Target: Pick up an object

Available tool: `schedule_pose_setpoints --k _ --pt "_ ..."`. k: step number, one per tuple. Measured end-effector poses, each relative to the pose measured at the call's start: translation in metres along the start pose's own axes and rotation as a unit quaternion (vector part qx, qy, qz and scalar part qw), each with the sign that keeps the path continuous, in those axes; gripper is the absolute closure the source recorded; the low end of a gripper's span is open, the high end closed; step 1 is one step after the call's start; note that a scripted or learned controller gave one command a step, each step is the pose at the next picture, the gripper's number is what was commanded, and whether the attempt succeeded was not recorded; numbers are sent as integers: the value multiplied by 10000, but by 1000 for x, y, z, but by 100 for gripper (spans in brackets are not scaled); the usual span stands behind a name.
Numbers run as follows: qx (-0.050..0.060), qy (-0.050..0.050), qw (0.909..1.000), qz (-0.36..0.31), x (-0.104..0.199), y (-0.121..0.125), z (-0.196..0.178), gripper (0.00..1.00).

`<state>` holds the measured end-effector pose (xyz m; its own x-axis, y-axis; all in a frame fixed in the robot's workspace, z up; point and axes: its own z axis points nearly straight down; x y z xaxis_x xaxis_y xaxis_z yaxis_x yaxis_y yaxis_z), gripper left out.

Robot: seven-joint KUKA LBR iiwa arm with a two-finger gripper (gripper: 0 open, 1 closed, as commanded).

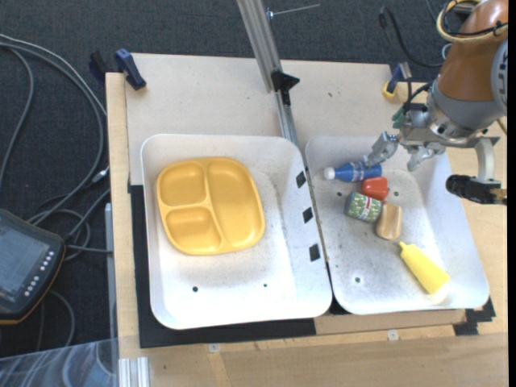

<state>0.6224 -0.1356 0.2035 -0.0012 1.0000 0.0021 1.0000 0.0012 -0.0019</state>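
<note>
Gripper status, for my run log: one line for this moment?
gripper: open, holding nothing | position: right bin, above blue bottle | yellow tray: left bin

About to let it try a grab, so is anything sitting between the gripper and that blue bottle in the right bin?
Nothing visible does. The gripper hangs just above the blue bottle at the right bin's far end. The red piece and green can crowd the bottle's near side.

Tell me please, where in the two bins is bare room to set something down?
Left bin: a bare strip between the yellow divided plate and the near rim. Right bin: bare floor near the front left, beside the yellow bottle. Crowded: the far part, where blue bottle, red object, green can and tan piece cluster under the gripper.
</note>
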Motion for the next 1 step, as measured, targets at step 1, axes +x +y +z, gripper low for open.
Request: schedule_pose_setpoints --k 1 --pt "0 0 10000 0 0 0 0 0"
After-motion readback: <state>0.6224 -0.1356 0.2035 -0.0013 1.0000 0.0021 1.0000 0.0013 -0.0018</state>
